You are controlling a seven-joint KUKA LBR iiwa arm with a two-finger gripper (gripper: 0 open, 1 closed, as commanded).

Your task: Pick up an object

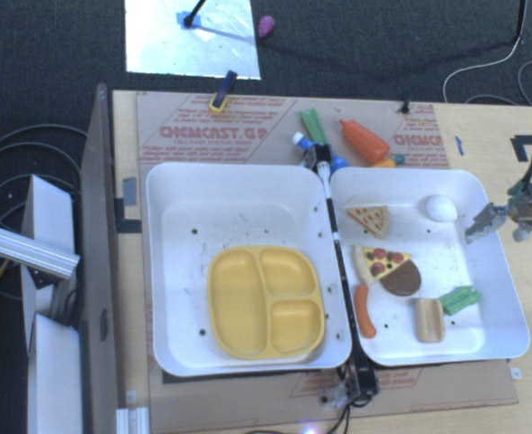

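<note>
Resting on a brown board printed with red "CHEMCAST GP" lettering point(213, 134), two shallow white bins sit side by side on the bench. The left bin point(185, 206) carries a yellow divided plate point(266, 301) with three compartments. The right bin point(492, 306) holds the toy food: a small pizza slice point(369, 219), a larger pizza slice point(382, 262) touching a brown round cookie point(401, 280), a white egg point(441, 208) near the far right corner, an orange-red sausage point(364, 310) along the dividing wall, a tan bread piece point(428, 320) and a green vegetable piece point(460, 298) just beside it.

Behind the bins lie an orange carrot point(364, 141), a green strip point(312, 125), a blue-and-white item point(304, 141) and a yellow-and-blue clip point(222, 93). Dark carpet point(49, 43) surrounds the bench, with a reflective sheet point(189, 23), a purple object point(266, 26) and white cable point(483, 66) lying on it.

The gripper point(512, 217) hangs over the right bin's right rim, apart from every item; whether its fingers are open or closed cannot be told.
</note>
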